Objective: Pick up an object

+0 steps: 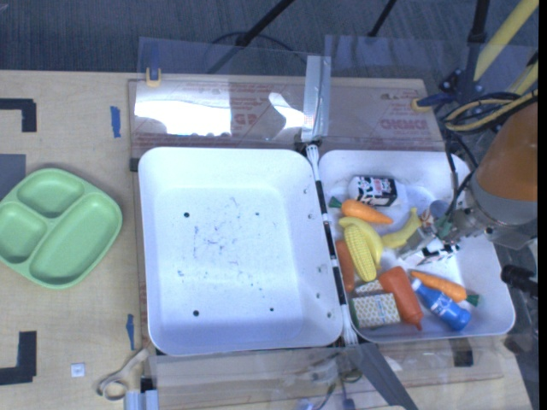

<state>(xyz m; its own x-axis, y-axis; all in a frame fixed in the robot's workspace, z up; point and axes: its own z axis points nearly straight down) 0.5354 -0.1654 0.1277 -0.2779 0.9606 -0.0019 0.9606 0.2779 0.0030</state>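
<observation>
Reach step: the claw (pixel 438 239) hangs low in the right bin (pixel 500 323), grip state unclear, needing descent onto the banana (pixel 404 231) at nine o'clock.

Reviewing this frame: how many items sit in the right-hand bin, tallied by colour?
Right bin, as far as the clutter lets me tell:
Orange: 2 – carrot, carrot
Yellow: 2 – corn cob, banana
Red-orange: 2 –
Blue: 1 – bottle
Black-and-white: 1 – carton
Tan: 1 – waffle block
Total: 9
</observation>
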